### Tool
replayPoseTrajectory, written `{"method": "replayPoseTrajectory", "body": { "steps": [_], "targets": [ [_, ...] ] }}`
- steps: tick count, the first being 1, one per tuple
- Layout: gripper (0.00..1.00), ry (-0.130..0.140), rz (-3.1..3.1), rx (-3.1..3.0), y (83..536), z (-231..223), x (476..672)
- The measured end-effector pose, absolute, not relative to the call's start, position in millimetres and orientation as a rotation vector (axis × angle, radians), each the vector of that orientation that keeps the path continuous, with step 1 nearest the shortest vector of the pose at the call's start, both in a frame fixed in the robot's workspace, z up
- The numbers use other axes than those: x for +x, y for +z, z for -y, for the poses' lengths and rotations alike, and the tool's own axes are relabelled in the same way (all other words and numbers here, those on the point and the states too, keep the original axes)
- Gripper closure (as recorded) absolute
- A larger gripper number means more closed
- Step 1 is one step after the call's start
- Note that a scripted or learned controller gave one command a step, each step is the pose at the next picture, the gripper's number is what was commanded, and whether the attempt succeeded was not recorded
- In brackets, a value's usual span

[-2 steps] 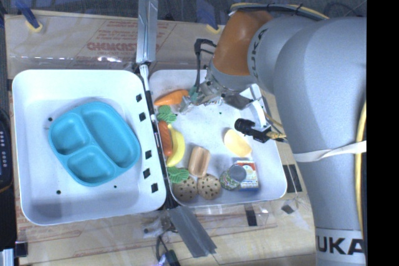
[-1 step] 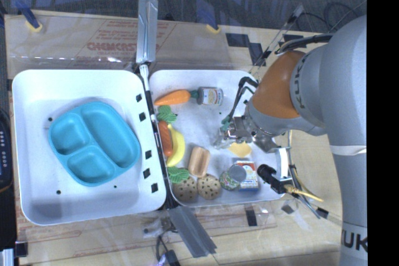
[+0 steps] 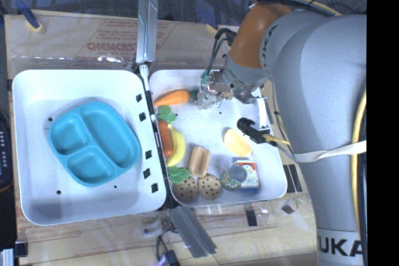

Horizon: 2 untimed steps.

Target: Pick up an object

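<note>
One carrot [image 3: 172,97] lies lengthwise left-right, tip pointing left, just beside the gripper [image 3: 209,98], whose opening I cannot tell.

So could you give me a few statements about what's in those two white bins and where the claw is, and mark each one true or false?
1. The blue divided tray lies in the left bin. True.
2. The carrot lies in the left bin. False: it is in the right bin, near its top left.
3. The claw is over the right bin. True.
4. The can sits inside the blue tray. False: it is in the right bin, near the front edge.
</note>
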State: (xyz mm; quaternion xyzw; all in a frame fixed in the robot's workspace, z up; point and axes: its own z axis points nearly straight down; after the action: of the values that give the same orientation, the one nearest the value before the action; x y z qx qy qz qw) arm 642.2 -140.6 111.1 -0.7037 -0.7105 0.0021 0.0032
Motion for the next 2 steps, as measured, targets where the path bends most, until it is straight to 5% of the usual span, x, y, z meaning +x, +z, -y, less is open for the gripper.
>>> {"method": "replayPoseTrajectory", "body": {
  "steps": [1,2],
  "targets": [
    [0.00,-0.003,2.261,-2.186,201.3,126.5,659.4],
    [0.00,0.013,2.326,-2.093,95.9,159.7,612.4]
  ]
}}
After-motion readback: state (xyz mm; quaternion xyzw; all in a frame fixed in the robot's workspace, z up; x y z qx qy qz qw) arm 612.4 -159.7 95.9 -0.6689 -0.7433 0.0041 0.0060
